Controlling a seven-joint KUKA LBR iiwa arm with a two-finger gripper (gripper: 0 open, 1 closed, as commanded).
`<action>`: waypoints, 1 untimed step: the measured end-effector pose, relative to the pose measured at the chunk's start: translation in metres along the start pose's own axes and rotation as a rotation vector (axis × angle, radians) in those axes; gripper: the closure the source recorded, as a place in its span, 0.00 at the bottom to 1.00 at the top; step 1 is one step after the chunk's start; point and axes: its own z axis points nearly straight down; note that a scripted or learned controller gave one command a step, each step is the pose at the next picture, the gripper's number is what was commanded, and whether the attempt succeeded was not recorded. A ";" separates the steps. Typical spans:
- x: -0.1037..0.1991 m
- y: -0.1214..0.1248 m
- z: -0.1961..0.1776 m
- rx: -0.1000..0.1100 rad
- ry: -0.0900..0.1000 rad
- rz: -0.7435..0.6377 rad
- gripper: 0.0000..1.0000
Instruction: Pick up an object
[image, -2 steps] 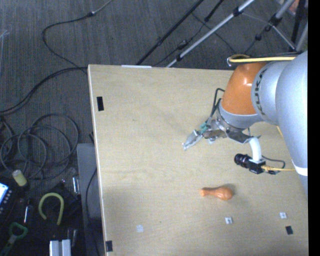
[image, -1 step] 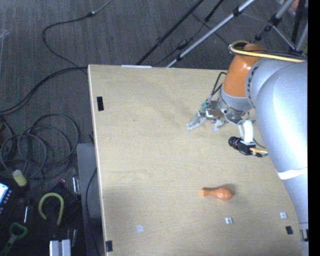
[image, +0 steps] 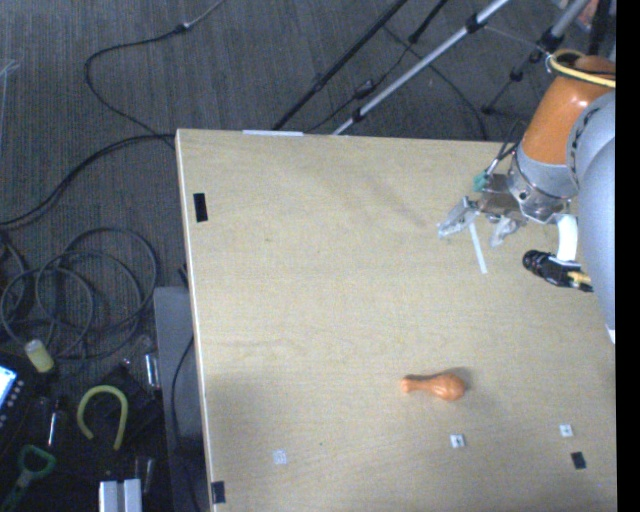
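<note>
I am seeing gripper (image: 478, 228) hovering with fingers spread, pinching nothing | orange pear-shaped object (image: 436, 386) lying well apart on wooden bench (image: 300, 300) | no readable writing

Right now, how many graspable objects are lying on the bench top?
1. An orange pear-shaped object lies low on the wooden bench top, right of middle, well below the gripper. Small dark and white marks elsewhere look like flat stickers.
</note>
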 end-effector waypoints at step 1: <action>0.012 -0.001 0.065 0.001 0.001 -0.256 0.00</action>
